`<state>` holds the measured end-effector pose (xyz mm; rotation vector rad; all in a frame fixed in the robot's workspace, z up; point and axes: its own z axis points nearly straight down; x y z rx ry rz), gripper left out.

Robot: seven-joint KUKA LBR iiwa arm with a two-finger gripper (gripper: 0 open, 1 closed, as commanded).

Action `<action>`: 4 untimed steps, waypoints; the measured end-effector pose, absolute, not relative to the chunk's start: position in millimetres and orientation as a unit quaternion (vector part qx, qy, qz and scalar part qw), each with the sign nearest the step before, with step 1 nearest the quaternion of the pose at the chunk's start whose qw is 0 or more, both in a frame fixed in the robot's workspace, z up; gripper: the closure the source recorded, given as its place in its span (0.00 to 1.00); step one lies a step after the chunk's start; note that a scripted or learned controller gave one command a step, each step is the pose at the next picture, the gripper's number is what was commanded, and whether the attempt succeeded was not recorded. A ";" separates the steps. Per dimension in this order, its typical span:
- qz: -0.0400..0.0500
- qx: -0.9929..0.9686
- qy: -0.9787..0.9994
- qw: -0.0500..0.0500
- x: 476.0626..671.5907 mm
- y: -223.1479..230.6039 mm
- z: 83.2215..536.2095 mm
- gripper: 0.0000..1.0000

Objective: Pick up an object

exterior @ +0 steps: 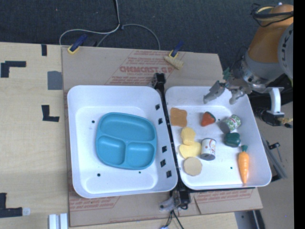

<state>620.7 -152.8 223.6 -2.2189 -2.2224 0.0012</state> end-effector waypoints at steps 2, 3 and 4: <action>0.001 -0.706 -0.708 -0.002 608.9 -102.7 84.4 0.00; -0.002 -0.707 -0.707 -0.003 611.1 -103.3 98.1 1.00; -0.002 -0.707 -0.707 -0.003 611.2 -103.3 98.2 0.00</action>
